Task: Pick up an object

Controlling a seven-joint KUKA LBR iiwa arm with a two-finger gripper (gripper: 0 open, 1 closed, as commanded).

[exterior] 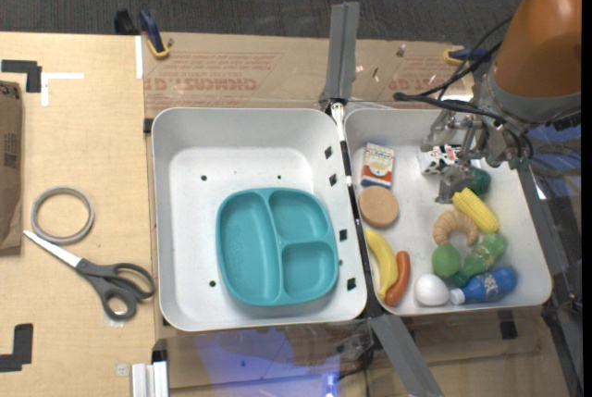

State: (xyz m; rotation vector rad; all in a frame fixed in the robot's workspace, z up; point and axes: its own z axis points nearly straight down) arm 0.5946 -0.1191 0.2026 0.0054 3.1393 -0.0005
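Fingers first, and we honestly cannot tell whether they are spread or pinched, because the gripper (455, 166) is a tangle of metal and cable hanging over the back of the right bin (535, 242), just above a small black-and-white toy (437, 164). Below it we see the corn cob (474, 209), a croissant (453, 226), green pieces (465, 257), a blue bottle (488, 285), a white egg (430, 290), a banana (379, 254), a sausage (399, 278), a round cookie (378, 207) and a small carton (376, 164). Over in the left bin (185, 201) we have a teal divided plate (277, 245), with scissors (97, 273) and a tape roll (62, 214) out on the bench (74, 155).
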